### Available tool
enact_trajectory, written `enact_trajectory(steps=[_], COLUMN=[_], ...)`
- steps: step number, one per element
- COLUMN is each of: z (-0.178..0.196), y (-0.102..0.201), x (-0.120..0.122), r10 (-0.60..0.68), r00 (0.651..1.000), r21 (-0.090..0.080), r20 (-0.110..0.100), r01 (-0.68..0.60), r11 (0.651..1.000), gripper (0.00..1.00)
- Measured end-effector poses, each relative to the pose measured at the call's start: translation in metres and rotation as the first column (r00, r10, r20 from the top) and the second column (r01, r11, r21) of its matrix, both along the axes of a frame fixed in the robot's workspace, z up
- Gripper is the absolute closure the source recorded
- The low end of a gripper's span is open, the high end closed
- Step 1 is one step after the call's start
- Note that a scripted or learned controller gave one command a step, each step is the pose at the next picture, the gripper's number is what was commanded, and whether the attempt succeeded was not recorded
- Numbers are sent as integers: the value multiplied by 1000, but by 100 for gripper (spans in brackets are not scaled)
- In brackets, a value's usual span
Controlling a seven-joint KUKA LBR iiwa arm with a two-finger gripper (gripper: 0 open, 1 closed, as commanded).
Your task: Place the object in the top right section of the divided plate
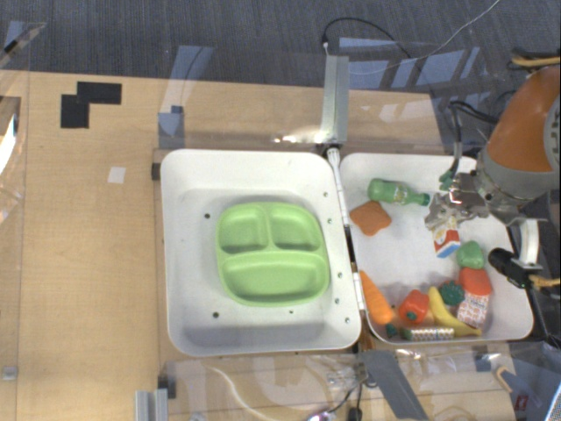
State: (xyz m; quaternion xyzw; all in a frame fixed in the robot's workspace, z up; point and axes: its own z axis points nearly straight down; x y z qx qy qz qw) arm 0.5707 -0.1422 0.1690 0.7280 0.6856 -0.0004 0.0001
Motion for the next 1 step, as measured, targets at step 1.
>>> enact_trajectory(steps=[1], z=[0], y=[0], x=[0], r10=[0], r00=[1000], r21=[0], r20=[0], r01=[0], r11=[1000], gripper=[0])
